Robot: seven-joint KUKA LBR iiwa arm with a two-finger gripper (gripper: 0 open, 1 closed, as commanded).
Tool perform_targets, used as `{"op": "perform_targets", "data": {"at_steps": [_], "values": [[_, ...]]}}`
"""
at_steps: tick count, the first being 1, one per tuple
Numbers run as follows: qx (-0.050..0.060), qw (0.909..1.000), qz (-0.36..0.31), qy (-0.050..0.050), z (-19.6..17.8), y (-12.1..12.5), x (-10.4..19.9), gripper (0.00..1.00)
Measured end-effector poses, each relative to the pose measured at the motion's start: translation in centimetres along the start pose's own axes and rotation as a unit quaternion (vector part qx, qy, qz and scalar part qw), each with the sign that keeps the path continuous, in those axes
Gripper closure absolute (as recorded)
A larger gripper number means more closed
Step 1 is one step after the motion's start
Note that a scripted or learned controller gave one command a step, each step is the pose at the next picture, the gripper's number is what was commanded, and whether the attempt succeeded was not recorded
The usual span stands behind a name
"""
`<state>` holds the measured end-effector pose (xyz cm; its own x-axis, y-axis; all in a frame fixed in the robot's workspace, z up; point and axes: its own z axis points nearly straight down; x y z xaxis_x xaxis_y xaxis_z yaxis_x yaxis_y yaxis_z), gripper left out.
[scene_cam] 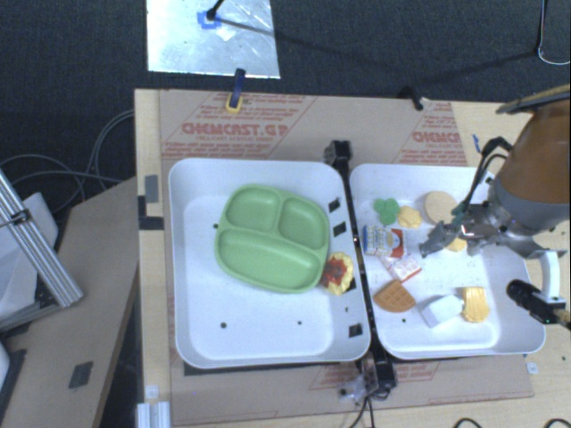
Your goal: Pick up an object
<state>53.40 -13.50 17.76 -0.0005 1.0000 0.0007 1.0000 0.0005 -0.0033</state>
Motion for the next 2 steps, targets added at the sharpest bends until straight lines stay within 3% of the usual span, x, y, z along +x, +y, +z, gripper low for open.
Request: {"op": "perform_targets", "data": {"at_steps": [1, 2], "values": [[0.000, 1.0000, 0.000, 0.000, 6.2, -0.2, 0.5, 0.00], [-0.002, 1.0000, 0.000, 0.002, 9.1, 0.0, 0.6, 0.00]]}}
